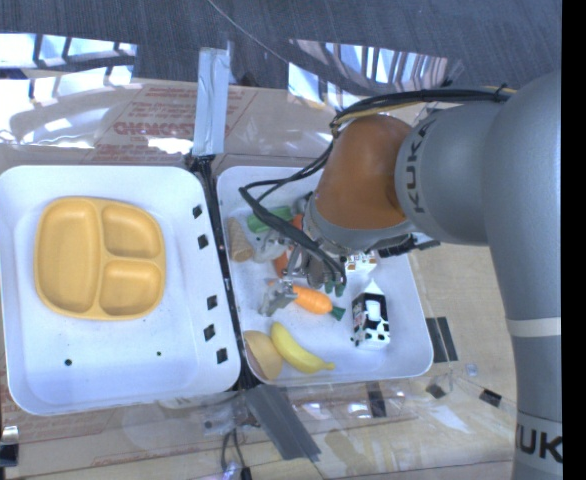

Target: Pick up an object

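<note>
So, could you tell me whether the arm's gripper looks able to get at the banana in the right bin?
Probably yes: the banana lies uncovered near the right bin's front edge, just below the gripper.

Green item (pixel 260 222) (mostly hidden) under arm (pixel 453 178)

"KU" on arm (pixel 533 388) base; red print on cardboard (pixel 153 118) unreadable

Left shallow white plastic bin (pixel 13 298) held one yellow three-compartment plastic plate (pixel 100 257), lying flat. A grey tape strip (pixel 209 103) ran over shiny cardboard sheeting (pixel 123 118) behind the bins.
</note>
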